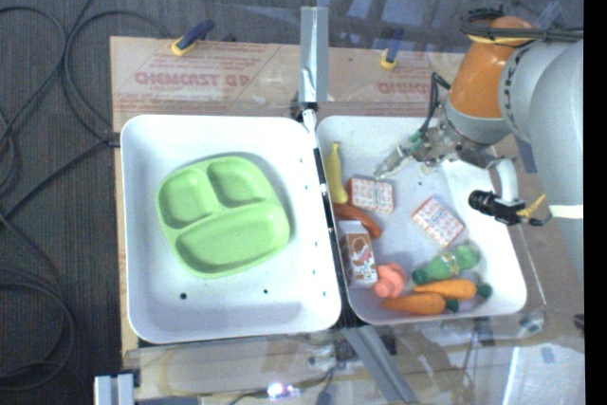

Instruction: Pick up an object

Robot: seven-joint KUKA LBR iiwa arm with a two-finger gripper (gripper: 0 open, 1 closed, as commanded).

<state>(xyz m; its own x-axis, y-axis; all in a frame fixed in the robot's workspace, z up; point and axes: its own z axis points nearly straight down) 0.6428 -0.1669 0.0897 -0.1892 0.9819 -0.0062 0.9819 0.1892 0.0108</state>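
Camera view, from above: my claw [403,158] is hovering over the upper part of the right bin [512,299], near its back rim; whether it is released or clenched, I cannot tell. Bare white floor is lying just below it. The objects are crowding the bin's left wall and front: banana [334,174], two printed packets [372,195] [438,222], a small carton [358,258], two carrots [446,290] [413,303]. The left bin [142,299] is carrying a green divided tray [224,215], rims well apart. Both are sitting on the wooden counter [142,71]; grey carpet [57,33] with cables is lying around.
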